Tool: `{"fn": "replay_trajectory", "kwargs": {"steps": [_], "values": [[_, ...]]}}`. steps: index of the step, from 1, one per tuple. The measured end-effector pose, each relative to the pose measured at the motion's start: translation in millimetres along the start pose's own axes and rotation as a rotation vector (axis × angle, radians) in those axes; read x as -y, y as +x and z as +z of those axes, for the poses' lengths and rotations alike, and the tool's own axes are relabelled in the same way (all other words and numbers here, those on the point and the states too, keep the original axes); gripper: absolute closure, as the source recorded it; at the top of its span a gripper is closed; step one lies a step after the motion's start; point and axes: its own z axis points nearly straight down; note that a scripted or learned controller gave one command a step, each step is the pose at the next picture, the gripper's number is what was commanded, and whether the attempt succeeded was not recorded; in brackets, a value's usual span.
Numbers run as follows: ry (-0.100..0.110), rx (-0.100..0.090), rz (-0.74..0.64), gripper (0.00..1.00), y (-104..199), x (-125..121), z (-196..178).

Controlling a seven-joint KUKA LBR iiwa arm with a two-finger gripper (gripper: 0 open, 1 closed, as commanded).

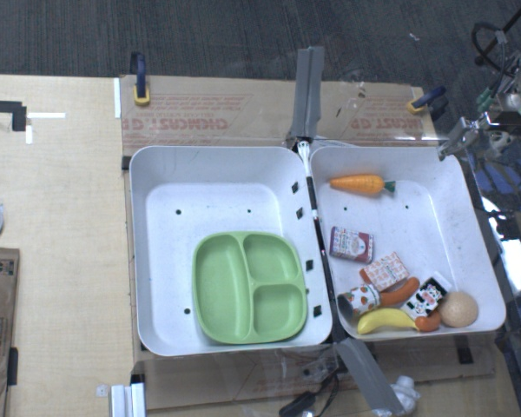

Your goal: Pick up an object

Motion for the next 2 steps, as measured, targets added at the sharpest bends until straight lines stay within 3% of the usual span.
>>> {"fn": "replay_trajectory", "kwargs": {"steps": [1, 2], "values": [[-0.001, 0.000, -0.177, 0.00, 55.1, -25.7, 113.7], [-0.002, 0.000, -0.382, 0.00, 101.0, -26.1, 168.8]]}}
